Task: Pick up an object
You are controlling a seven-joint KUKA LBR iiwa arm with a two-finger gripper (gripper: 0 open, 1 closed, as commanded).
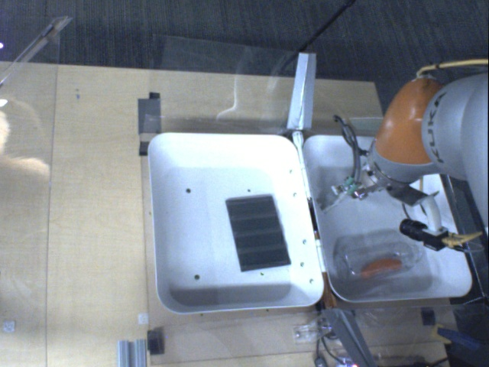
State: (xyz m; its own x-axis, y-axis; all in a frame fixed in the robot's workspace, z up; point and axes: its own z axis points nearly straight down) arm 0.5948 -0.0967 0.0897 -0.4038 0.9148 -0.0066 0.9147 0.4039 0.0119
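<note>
Overhead view of the bench. You see the arm (435, 128) reaching in over the right bin (458, 285), wrist hardware low above the bin floor; the gripper (353, 189) sits at its tip, and you cannot tell from this angle how it is set. Just below and slightly right of it lies the likeliest target, a clear plastic package (380, 262) with an orange item inside, flat on the floor, untouched. Well to the gripper's left, in the left bin (164, 205), a dark ribbed rectangular pad (258, 232) lies flat, probably beyond this approach.
</note>
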